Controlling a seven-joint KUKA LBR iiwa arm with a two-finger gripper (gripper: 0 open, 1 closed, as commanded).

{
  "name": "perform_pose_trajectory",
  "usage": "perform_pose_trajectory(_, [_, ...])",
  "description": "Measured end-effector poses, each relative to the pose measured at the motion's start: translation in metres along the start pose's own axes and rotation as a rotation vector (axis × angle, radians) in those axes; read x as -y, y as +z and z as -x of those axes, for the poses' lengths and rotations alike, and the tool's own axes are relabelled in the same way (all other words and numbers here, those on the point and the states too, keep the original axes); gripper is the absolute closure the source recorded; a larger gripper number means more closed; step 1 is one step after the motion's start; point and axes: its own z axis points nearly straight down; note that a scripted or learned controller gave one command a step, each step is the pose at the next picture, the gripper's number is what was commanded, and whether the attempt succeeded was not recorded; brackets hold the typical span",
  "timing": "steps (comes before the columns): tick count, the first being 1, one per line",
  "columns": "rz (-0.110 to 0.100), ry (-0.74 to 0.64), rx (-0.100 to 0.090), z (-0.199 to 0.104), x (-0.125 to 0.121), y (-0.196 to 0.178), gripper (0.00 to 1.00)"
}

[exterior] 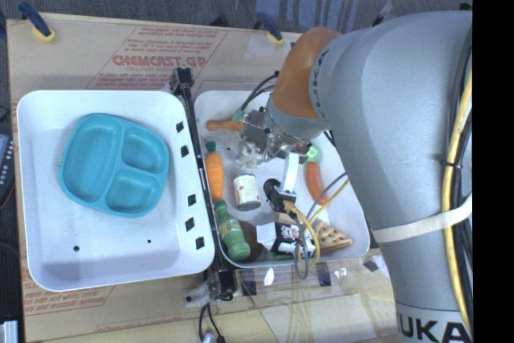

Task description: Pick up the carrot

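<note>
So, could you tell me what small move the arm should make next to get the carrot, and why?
Probably shift the end effector toward the view's left and slightly down. It sits over the middle of the right bin, while the carrot lies beside it along that bin's left wall, above the green bottle, apart from the end effector.

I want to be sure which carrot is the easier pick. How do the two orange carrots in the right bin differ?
The left carrot lies along the bin's left wall, in open view; the right carrot lies close under the arm, beside a white strip. The left carrot looks thicker and paler orange; the right carrot looks thinner and redder. Both lie flat, pointing roughly up and down the view.
</note>
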Motion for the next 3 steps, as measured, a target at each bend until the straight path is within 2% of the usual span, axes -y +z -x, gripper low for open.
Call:
perform_pose_trajectory(1, [0.0, 0.0, 0.001, 0.0, 0.0, 0.0, 0.0])
perform_pose_trajectory(2, [0.015, 0.081, -0.005, -0.048, 0.024, -0.097, 0.0])
perform_pose_trajectory(3, [0.006, 0.207, -0.004, -0.045, 0.079, -0.092, 0.0])
